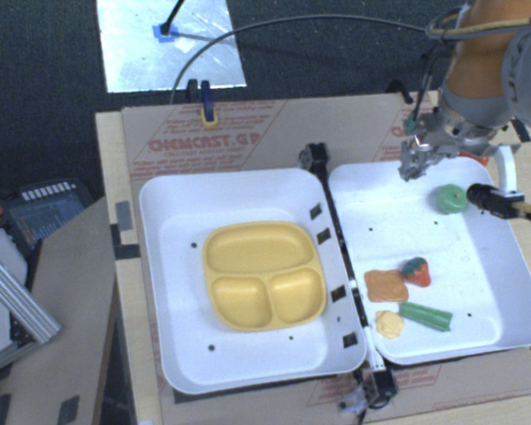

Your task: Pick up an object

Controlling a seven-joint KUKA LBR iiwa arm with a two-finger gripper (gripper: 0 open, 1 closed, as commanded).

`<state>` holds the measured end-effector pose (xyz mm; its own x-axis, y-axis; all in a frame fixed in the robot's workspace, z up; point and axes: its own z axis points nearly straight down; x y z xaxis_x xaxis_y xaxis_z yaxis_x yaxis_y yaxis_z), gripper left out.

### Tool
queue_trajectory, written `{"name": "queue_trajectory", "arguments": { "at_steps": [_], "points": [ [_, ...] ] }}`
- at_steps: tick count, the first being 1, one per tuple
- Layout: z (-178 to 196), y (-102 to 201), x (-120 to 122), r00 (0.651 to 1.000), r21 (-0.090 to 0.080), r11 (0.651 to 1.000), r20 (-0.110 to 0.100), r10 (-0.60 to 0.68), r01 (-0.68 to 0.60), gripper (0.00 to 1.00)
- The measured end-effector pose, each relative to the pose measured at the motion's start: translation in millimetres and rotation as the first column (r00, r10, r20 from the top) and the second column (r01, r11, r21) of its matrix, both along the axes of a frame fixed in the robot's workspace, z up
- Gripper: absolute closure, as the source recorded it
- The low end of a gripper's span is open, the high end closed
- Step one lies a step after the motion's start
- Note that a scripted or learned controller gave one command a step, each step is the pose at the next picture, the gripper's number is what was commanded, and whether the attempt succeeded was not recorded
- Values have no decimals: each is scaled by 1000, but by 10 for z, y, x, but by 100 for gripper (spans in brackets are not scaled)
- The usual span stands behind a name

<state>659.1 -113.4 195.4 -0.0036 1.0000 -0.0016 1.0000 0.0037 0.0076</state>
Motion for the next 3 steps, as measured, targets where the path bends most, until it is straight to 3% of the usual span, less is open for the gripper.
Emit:
{"name": "queue_trajectory", "arguments": {
  "at_steps": [1,3],
  "points": [
    [629,-67,-14,1000,0,1000,2,-2,2,100],
    [599,756,-610,1000,3,1000,-9,4,-4,100]
  ]
}}
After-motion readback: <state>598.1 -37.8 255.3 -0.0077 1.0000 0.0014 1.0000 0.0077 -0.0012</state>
